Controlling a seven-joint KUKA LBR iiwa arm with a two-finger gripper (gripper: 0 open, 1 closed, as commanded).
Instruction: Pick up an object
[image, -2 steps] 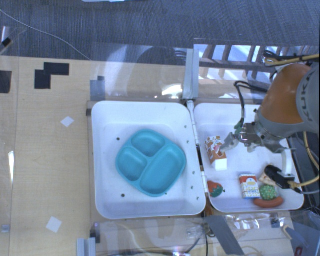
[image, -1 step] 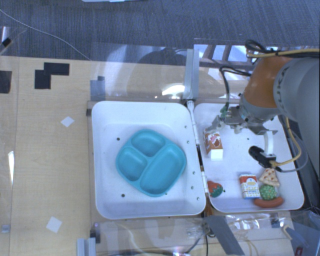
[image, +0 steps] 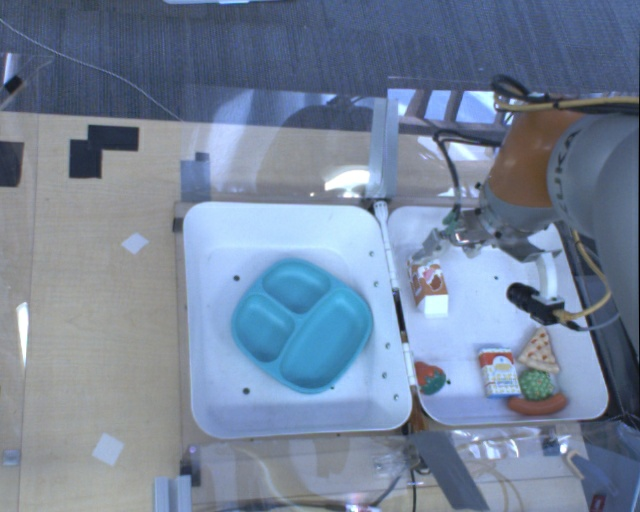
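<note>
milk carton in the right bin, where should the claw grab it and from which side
Take the milk carton across its long flat sides at mid-body, coming straight down from above. It lies on its side, lengthwise up the bin, apart from the other toys, with open floor on both flanks; the left bin wall is close, so keep the claw narrow.

The grey KUKA arm (image: 600, 170) enters from the right edge of the camera view, its thick rounded body lying across the upper right corner. A broad orange band (image: 525, 160) wraps the arm just above the wrist. From there the wrist slants down and to the left, ending in the small metal 2-finger tool (image: 437, 243), whose tip points down-left. Black and yellow cables (image: 570, 290) loop along the arm's top and lower side.
</note>
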